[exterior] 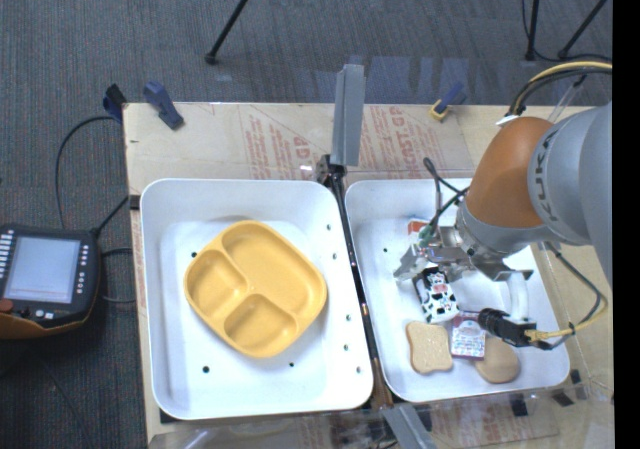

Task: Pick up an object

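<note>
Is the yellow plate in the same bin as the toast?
No, the yellow plate lies in the left bin, while the toast lies in the right bin.

My 1 arm [560, 177] comes in from the right side of the view, a thick grey body that fills the upper right corner. Above my wrist sits the rounded orange band [507, 182], turned toward the camera. Below it, my grey wrist [490, 237] bends down and to the left. My gripper [432, 272] hangs low at the end of it, pointing downward, its metal parts crowded together under the wrist. A black cable [440, 192] runs along my wrist toward the gripper, and yellow and dark cables [555, 72] loop over the top of my arm near the upper right.
</note>
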You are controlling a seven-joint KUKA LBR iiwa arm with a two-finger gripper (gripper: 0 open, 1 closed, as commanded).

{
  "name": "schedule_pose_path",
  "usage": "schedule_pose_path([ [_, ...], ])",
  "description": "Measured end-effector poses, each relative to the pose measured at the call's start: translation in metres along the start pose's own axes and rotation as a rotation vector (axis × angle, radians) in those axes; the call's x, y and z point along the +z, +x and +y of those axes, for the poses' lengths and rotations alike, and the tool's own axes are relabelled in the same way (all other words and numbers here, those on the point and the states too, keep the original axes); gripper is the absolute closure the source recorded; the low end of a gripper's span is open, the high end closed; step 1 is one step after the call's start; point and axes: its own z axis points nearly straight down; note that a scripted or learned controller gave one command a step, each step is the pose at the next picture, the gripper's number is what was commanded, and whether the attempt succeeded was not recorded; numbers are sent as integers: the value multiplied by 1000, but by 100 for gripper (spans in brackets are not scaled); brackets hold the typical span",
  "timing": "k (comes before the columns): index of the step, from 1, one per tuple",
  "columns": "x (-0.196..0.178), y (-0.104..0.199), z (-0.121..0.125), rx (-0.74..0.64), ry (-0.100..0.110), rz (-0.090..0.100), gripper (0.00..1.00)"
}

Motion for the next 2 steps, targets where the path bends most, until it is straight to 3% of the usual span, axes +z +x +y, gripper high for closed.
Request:
schedule_pose_path([
  [1,-9,-2,-1,8,2,2,100],
  [2,-136,50,4,129,-12,1,100],
])
